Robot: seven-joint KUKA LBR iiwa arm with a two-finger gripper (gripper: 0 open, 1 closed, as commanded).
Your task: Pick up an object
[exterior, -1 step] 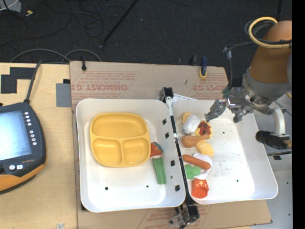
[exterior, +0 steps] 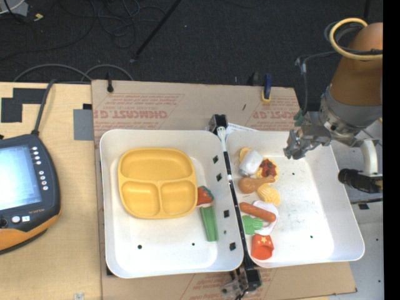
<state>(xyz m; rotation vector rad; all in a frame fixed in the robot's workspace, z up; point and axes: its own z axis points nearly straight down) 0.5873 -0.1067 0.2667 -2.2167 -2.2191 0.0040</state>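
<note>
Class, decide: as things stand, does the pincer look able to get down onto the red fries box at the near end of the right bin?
Probably yes: the fries box lies uncovered, with the pincer above the same bin.

Toy foods lie in a bunch along the left side of the right bin (exterior: 325, 230). A white piece (exterior: 250, 162) is at the far end. A brown drumstick (exterior: 254, 184) lies by yellow corn (exterior: 269, 195). A hot dog (exterior: 257, 212) lies nearer, and red fries (exterior: 262, 246) sit nearest.
</note>
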